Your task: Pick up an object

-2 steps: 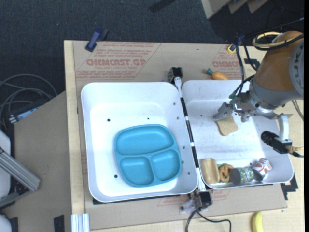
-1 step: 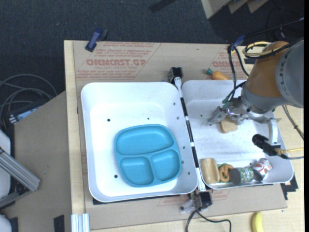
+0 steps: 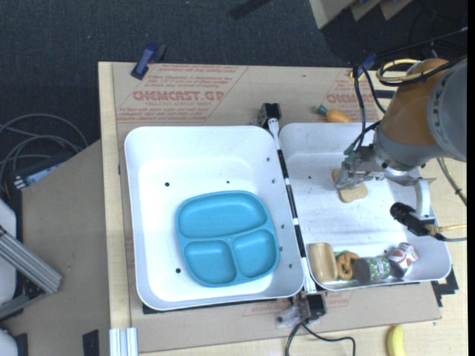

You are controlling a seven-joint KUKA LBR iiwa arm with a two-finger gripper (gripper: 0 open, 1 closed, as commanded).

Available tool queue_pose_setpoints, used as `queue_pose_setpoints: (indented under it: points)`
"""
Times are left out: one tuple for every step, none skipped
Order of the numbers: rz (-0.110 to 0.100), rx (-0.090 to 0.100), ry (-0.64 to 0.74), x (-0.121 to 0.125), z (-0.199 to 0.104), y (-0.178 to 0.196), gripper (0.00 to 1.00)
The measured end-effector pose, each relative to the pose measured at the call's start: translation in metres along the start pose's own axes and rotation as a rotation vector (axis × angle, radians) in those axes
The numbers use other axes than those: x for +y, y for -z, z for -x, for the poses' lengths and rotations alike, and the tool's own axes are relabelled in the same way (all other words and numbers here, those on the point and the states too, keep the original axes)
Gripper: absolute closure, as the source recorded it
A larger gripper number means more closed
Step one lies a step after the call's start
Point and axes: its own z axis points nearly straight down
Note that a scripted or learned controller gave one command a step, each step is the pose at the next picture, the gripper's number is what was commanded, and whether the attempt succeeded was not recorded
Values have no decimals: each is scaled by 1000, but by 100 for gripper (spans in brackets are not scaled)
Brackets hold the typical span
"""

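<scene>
Arm: the grey KUKA arm (image 3: 438,117) with its orange band reaches in from the right and bends down over the right bin.
Tool: the tool (image 3: 352,176) hangs low in the upper middle of the right bin, right above a tan object; whether its fingers are spread or closed cannot be made out from this angle.
Tan object: a small tan, bread-like piece (image 3: 353,192) lies on the floor of the right bin, directly under the tool tip and seemingly touching it; whether it is gripped cannot be told.
Right bin: the right white bin (image 3: 312,154) also carries a row of small things along its near wall: a tan roll-shaped piece (image 3: 321,261), a pretzel-like item (image 3: 345,264), a dark green-labelled item (image 3: 375,268) and a red and white item (image 3: 404,255).
Left bin: the left white bin (image 3: 148,169) holds a blue three-compartment plate (image 3: 226,237) lying flat, near its front middle.
Bench: the bench (image 3: 185,95) is covered with a brown printed board; a small orange thing (image 3: 335,114) lies on it just behind the right bin, a blue clip (image 3: 147,59) sits at its far left edge, and a yellow object (image 3: 396,340) shows at the near right.
</scene>
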Motion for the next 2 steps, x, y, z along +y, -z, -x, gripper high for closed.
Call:
queue_pose_setpoints:
  points:
    - [-12,3,-2,-51,29,-8,100]
    - [-7,2,0,-20,37,55,100]
